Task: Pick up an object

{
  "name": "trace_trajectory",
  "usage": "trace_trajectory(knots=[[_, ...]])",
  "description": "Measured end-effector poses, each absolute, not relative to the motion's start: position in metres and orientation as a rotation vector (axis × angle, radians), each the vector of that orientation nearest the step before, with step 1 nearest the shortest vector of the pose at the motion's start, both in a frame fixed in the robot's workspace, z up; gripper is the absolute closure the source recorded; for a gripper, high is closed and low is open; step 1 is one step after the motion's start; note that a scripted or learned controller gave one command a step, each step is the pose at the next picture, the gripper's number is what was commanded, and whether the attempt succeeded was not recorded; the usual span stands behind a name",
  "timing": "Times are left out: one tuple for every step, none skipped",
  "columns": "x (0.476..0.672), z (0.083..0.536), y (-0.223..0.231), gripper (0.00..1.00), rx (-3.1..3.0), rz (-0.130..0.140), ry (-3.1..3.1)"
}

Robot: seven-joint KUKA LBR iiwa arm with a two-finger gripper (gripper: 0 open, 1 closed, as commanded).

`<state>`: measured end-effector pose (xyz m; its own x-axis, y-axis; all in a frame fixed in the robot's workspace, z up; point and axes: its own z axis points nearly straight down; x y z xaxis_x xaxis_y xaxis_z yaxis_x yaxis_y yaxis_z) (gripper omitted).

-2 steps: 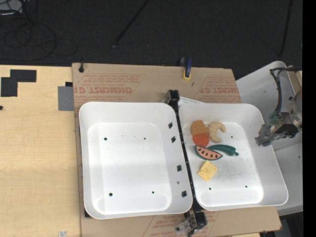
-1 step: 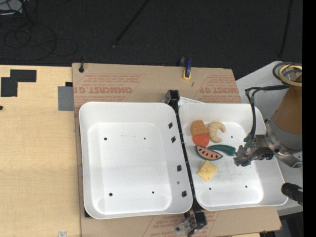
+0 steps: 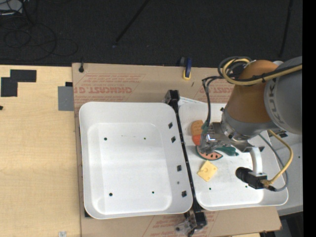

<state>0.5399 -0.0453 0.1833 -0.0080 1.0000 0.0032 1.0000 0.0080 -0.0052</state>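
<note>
My end effector (image 3: 210, 141) hangs low in the right bin (image 3: 276, 199), its opening hidden so I cannot tell its state, over a flat melon-slice toy (image 3: 211, 155) that looks light and stiff, best pinched across its thin edges beside the yellow wedge (image 3: 207, 171).

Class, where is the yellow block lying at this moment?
The yellow block lies in the right bin, near its left wall, just below the gripper and a round red-and-green toy.
</note>
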Motion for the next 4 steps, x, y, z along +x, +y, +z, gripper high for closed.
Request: trace_trajectory(knots=[[0.524, 0.335, -0.017, 1.0, -2.221, -0.016, -2.232], [0.493, 0.333, 0.031, 1.0, -2.213, 0.003, -2.224], [0.528, 0.384, 0.044, 1.0, -2.22, -0.003, -2.226], [0.499, 0.371, 0.08, 1.0, -2.215, 0.006, -2.222]])
